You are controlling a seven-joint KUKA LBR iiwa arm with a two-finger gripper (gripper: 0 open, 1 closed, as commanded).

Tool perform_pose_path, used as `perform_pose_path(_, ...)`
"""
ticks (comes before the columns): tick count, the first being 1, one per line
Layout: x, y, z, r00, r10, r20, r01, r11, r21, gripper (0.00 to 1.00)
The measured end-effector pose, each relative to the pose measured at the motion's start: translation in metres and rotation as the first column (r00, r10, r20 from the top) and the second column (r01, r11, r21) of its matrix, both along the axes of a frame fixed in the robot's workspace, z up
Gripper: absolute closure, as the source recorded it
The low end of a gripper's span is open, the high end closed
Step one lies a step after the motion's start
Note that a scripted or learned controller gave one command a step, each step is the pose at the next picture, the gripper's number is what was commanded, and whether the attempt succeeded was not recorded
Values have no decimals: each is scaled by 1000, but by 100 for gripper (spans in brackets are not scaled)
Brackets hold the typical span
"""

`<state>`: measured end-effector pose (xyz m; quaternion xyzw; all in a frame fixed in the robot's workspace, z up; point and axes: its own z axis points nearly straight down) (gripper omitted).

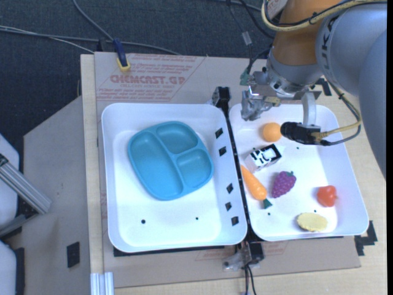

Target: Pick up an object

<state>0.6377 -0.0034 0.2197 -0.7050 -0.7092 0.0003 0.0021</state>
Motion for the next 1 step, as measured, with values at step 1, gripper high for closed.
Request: perform_pose_path(1, -4, 65, -2, 1000, 1, 0, -1, 1000, 1, 100)
